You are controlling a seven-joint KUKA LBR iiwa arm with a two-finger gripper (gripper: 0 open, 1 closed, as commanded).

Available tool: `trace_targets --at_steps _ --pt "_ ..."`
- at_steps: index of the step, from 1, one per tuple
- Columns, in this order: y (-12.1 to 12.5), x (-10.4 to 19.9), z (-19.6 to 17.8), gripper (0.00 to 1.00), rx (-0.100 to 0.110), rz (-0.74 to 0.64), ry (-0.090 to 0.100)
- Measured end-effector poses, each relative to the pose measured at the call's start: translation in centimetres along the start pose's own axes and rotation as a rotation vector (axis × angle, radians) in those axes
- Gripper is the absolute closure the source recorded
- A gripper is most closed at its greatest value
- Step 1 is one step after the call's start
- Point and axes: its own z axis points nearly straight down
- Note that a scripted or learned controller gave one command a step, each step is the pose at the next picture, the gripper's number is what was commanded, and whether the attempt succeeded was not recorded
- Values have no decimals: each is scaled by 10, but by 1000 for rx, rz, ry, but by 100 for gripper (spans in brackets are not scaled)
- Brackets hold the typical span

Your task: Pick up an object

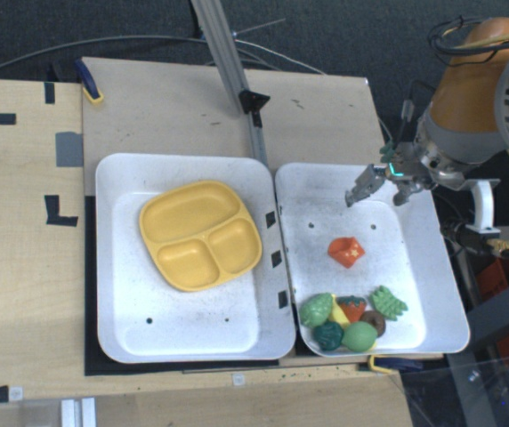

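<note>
- Gripper (379, 194) sits over the far right corner of the right bin (432, 265), fingers spread wide, nothing between them.
- One fingertip (354, 198) points left over the bin floor, the other (403, 197) near the bin's right wall; can't tell whether either touches the floor.
- Red toy (346, 251) lies alone mid-bin, nearer the camera than the gripper and apart from it.
- Cluster of small toys (351, 318) in the bin's near corner: green pieces, a dark teal one, a red one, some yellow, all touching.
- Left bin (112, 238) holds a yellow divided plate (200, 234), lying flat.
</note>
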Motion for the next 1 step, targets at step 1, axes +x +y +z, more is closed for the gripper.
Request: trace_targets --at_steps 1 --pt "-4 -6 46 0 5 2 -1"
